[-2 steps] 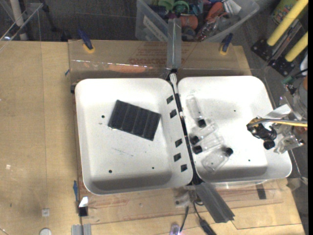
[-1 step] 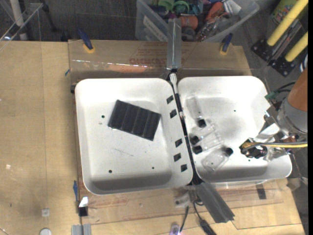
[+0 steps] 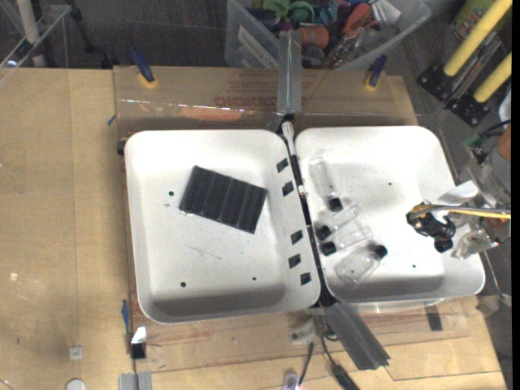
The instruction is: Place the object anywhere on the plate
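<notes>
A loose cluster of clear plastic pieces with black caps point(image 3: 354, 227) lies on the floor of the shallow right white bin point(image 3: 406, 149). It sits in the bin's left half, close to the wall shared with the neighbouring bin, and runs from the far middle toward the near edge. The clear plastic blends into the white floor, so the number of separate pieces is hard to tell.

The robot's hand point(image 3: 470, 244) sits over the right edge of the same bin, well apart from the cluster, with bare white floor between them. From this angle it cannot be told whether the hand is spread or pressed together.

The dark ribbed rectangular plate point(image 3: 223, 199) lies flat in the left white bin point(image 3: 162, 283), near its centre and turned slightly askew. It is well apart from the cluster, across the dividing wall. A row of 5 small black tabs point(image 3: 296, 236) runs along that wall.

Both bins rest on a pale wooden counter point(image 3: 49, 218). Behind them stands a clear plastic tub of colourful toys point(image 3: 325, 10). 2 blue clamps point(image 3: 145, 75) grip the counter's far edge, and yellow foam tubes point(image 3: 487, 19) lean at the upper right.
</notes>
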Controlling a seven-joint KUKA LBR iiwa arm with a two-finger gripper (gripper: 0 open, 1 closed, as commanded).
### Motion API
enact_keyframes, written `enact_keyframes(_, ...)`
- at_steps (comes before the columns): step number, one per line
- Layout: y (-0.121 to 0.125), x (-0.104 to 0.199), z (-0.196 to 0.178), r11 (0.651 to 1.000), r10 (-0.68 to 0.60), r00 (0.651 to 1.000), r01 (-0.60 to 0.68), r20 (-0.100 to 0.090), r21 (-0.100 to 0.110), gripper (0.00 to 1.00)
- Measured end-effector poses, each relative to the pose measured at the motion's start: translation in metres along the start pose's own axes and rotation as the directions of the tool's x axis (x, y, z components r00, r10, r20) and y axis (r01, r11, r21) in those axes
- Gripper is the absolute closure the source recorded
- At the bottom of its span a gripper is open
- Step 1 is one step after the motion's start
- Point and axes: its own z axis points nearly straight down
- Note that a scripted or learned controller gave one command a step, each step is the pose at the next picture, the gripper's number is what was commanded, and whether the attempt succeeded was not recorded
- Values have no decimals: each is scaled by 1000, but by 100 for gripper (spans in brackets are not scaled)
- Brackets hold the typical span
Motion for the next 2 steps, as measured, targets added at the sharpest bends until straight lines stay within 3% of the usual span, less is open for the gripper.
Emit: enact_keyframes(2, -12, 2, -11, 1000, 7, 1000, -7, 2, 2, 100)
